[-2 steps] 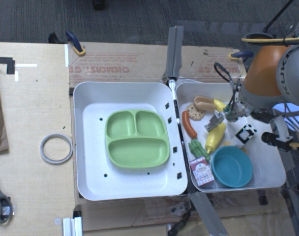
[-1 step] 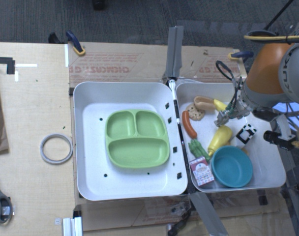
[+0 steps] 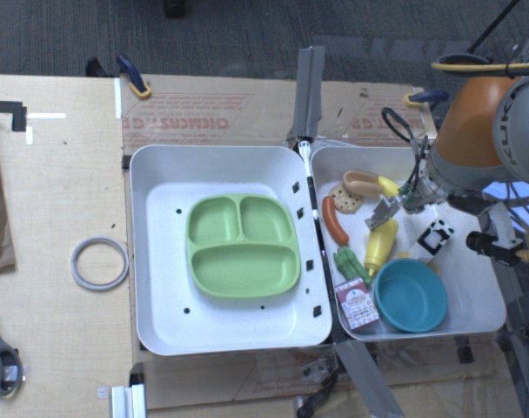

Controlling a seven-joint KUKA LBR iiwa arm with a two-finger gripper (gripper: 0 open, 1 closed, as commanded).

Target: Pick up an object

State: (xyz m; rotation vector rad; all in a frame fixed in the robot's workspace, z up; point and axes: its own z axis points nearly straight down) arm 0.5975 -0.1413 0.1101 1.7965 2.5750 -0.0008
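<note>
The right bin (image 3: 473,312) holds several small objects. Among them are a yellow squeeze bottle (image 3: 379,245), a red sausage (image 3: 334,220), a tan bun (image 3: 360,181), a brown cookie (image 3: 345,202), a small yellow piece (image 3: 388,185) and a green toy (image 3: 351,264). A blue bowl (image 3: 410,295), a red-and-white packet (image 3: 358,307) and a black-and-white cube (image 3: 435,236) lie there too. My gripper (image 3: 389,210) reaches in from the right and hangs low over the middle of this bin. It is just above the top end of the yellow bottle, right of the cookie.
The left bin (image 3: 151,233) holds a green divided plate (image 3: 243,246). A grey metal post (image 3: 308,94) stands behind the wall between the bins. A roll of tape (image 3: 100,263) lies on the bench to the left. The arm's orange band (image 3: 473,120) hangs over the right bin's far corner.
</note>
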